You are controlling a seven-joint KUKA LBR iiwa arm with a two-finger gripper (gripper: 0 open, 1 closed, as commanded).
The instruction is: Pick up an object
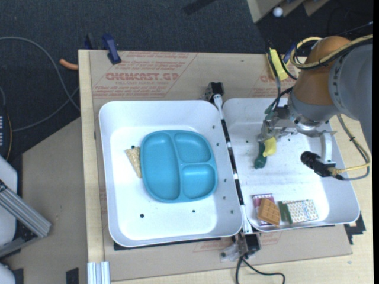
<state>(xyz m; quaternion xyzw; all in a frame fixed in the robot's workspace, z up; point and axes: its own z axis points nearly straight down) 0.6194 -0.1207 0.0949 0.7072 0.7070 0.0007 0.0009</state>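
In the left bin I see a blue divided plate sitting near the middle, with a tan cracker-like piece just beside its left rim. Neither matters for this grab.

Moving into the right bin, the thing I am after looks to be the yellow-and-green toy, maybe a small corn cob or brush, lying tilted near the bin's upper left part. The gripper sits right above its yellow end, and I read the fingers as closing around that end, though the wrist hides much of the contact, so I treat the hold as unproven.

To do this well I would lift slowly and straight up, watching whether the green tip leaves the bin floor with the yellow part. If it slips, I would re-centre lower on the body.

Along the bin's near edge lie a waffle-like biscuit and a printed packet, well apart from the toy.
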